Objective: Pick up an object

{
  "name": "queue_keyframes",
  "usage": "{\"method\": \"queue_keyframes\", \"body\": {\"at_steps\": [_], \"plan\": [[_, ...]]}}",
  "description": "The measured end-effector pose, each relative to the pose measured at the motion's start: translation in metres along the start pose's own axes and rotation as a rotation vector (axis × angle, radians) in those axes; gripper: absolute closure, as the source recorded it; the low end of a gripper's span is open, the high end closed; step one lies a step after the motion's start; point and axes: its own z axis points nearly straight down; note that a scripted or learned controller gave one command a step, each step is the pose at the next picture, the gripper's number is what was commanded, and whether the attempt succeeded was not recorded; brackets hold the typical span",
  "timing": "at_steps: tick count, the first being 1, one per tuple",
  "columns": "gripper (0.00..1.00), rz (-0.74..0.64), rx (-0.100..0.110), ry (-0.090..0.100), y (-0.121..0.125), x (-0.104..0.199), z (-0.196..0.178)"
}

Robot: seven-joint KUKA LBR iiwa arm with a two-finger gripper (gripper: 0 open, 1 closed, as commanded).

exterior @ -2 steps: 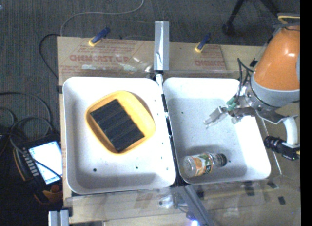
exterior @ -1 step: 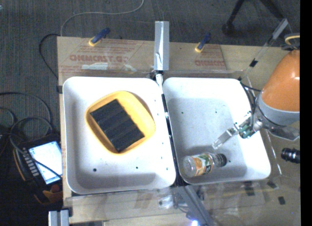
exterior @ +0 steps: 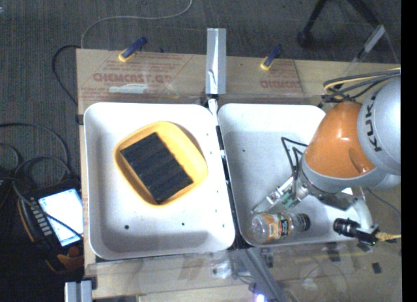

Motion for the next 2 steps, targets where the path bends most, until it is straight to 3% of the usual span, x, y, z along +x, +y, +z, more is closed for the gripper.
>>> {"method": "queue_keyframes", "body": {"at_steps": [1,2], "plan": [[0.0,0.214,-0.01,-0.002,0.003,-0.024,0.011],[0.0,0.576,0.002,-0.003,0.001,-0.068,-0.012]]}}
